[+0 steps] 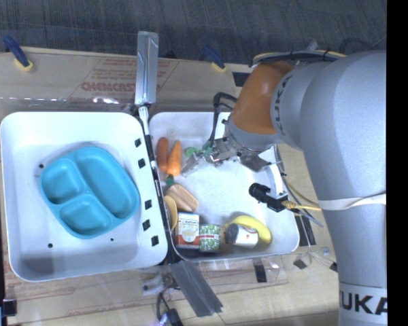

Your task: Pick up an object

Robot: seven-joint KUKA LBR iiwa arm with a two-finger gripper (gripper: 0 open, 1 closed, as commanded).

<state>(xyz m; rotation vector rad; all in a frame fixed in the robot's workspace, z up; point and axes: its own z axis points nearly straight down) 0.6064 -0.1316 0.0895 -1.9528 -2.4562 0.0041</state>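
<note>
Grey and bulky, the KUKA arm (340, 182) sat nearest the lens and filled the right of the camera view, its orange band (255, 104) bent over the right-hand white bin (289, 240); it leaned in that way, I judge, to bring the wrist down over the clutter at the bin's upper left. Next in size came the left-hand shallow white bin (20, 250), touching its neighbour along a shared wall; it held a light-blue plastic tray with three compartments (88, 190), lying flat and tilted to the bin's edges, seemingly parked there as a place to set things down. Behind both bins lay a brown cardboard sheet (88, 77) held by blue clamps, probably to keep it from sliding. In the right bin the pickable things crowded the left wall and the near wall: two orange carrots (168, 156) side by side; a tan bread-roll shape (182, 197) just below them; a small printed carton (188, 228) and a green-labelled can (209, 236) touching each other; a yellow banana (255, 228) curled around a dark-capped item. The two-finger gripper (207, 153) hung just beside the carrots, over a green-and-white scrap; metal parts blurred together there, so whether its fingers stood apart or closed I could not tell, and nothing was plainly held between them.
</note>
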